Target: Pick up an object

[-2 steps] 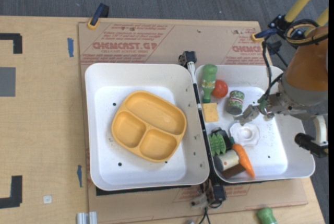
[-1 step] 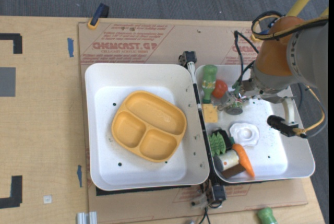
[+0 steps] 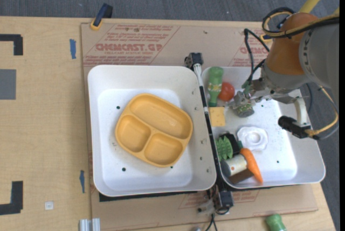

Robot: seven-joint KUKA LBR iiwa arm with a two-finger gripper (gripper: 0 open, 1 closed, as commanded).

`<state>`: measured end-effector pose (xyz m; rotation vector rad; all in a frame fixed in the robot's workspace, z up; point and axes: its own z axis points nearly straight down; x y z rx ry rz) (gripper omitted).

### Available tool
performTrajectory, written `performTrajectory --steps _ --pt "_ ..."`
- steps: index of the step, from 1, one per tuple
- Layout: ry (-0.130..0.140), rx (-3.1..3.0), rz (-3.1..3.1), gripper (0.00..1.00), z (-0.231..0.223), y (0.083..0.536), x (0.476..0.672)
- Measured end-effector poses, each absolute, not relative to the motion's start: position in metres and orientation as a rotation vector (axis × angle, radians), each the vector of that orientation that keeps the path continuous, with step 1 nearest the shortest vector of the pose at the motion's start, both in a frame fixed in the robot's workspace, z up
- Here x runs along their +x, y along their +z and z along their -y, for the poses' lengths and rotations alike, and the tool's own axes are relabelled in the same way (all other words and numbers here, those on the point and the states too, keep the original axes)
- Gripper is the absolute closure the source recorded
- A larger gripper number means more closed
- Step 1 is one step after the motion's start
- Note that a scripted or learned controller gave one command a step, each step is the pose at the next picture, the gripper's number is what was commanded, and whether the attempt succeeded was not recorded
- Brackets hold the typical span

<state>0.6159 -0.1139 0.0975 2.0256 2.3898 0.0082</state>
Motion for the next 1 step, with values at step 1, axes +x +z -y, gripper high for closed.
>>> performTrajectory --steps 1 --pt "0.001 1.789 -2.581 1.0 0.0727 0.1849 0.5702"
